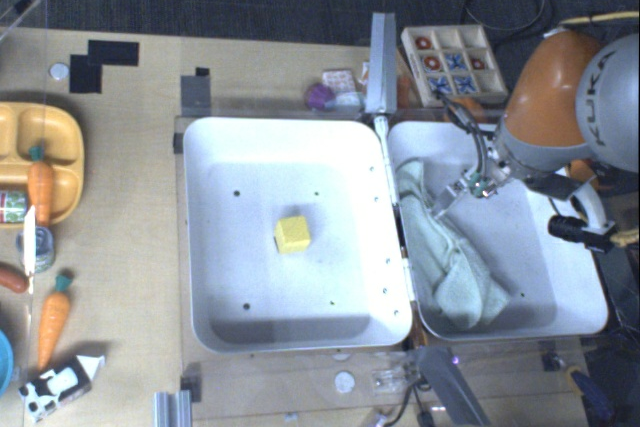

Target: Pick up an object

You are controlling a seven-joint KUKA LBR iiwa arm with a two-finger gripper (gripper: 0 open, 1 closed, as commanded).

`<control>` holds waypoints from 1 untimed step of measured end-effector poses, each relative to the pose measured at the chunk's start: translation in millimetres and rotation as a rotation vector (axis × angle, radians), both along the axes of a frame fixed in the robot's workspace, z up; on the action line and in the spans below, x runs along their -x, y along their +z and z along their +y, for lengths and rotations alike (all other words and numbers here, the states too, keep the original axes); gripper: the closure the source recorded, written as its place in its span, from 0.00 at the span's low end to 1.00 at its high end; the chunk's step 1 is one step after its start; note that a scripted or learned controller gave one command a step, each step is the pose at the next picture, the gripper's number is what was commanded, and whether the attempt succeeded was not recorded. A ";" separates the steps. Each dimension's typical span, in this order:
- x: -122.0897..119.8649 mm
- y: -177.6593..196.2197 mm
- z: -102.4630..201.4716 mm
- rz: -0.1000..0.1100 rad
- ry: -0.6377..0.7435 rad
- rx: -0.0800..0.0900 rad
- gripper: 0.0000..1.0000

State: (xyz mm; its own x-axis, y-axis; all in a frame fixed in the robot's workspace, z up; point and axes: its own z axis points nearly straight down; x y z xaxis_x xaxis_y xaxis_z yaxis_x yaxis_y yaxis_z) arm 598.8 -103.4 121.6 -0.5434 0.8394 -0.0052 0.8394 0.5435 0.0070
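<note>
Pale green cloth [445, 250] was probably just touched by the tool [478, 183], nothing lifted yet; tool's grip couldn't be made out.

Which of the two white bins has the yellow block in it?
The left bin. The yellow block sits near its middle, while the right bin holds a pale cloth, with the gripper above it.

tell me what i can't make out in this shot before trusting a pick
- Gripper, camera view: too small and dark under the wrist to read the fingers.
- Right bin: the arm covers its upper right part.
- Pale cloth: folds hide whatever lies beneath.
- Left edge: yellow tray and a blue thing are cut off.
- Yellow block: its texture is blurred.
</note>
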 end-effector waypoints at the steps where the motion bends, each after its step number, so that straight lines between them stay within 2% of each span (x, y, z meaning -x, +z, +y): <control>1: 39.3 -7.7 -6.3 0.006 0.010 -0.001 0.00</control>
State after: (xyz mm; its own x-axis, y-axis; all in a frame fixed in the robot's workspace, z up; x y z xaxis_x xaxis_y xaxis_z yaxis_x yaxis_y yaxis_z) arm 559.5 -109.7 113.8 -0.5516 0.8341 -0.0014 0.8341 0.5516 0.0026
